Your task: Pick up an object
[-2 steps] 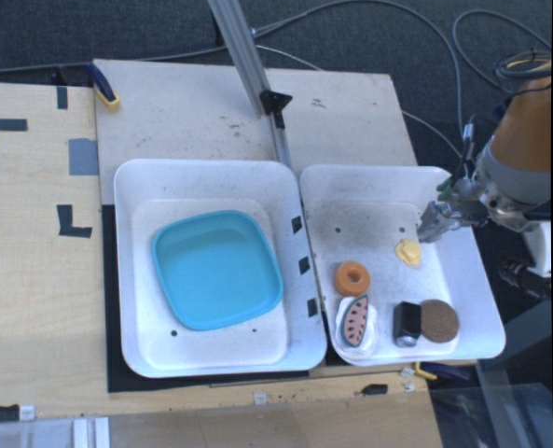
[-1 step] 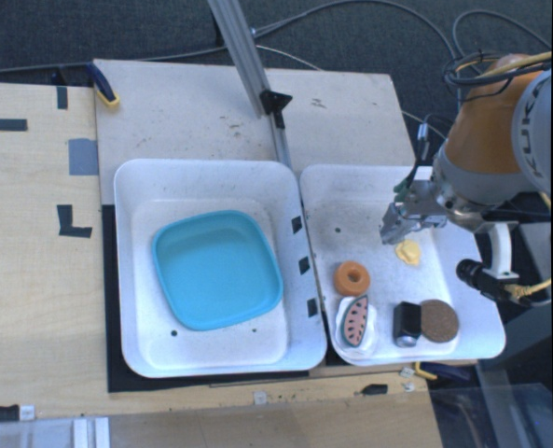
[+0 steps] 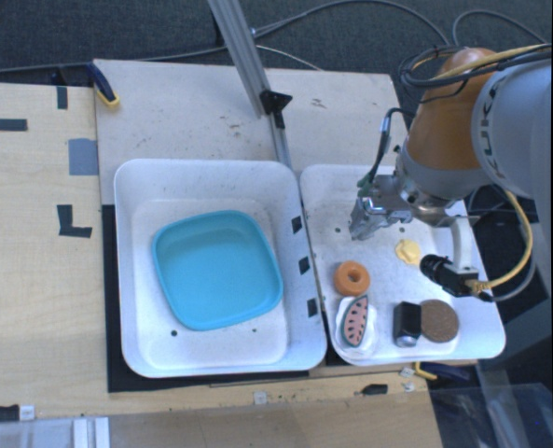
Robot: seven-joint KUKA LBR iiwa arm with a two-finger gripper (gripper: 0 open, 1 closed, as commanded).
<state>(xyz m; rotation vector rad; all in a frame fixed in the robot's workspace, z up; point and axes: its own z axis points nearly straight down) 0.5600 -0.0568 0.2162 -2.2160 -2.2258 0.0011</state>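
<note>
My gripper [image 3: 361, 229] hangs over the upper middle of the right bin [image 3: 324, 194], fingers pointing down at bare bin floor. Nothing shows between them. Below it lies an orange ring-shaped donut [image 3: 352, 277]. A watermelon slice toy [image 3: 354, 321] rests on a small white dish at the bin's front left. A small yellow piece [image 3: 407, 251] lies to the right of the gripper. A black block [image 3: 407, 324] and a brown round disc [image 3: 438, 320] sit at the front right.
The left bin [image 3: 131, 241] holds a turquoise square plate [image 3: 217, 268]. A grey metal pole [image 3: 248, 59] slants down from the top to the bins' divider. A black and yellow cable [image 3: 458, 280] loops over the right bin's edge.
</note>
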